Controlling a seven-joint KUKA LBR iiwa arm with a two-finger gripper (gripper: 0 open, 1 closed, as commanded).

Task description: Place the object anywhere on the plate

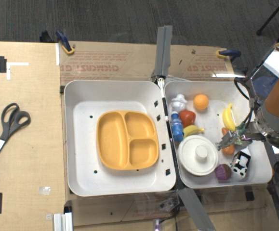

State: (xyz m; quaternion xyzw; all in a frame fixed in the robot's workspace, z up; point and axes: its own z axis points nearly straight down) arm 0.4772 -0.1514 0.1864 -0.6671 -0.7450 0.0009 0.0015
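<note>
The orange plate lies flat in the left bin, its three compartments bare, ready to receive whatever is brought over. The right bin holds the candidates, crowded together: an orange ball, a banana, a red fruit, a blue bottle, a white lidded bowl, a purple piece and a black-and-white toy. The gripper reaches in from the right and sits low among them, just over a small orange-red piece beside the bowl, which looks like the intended pick. Whether the fingers are spread or closed on it cannot be told here. Nothing has reached the plate yet.
</note>
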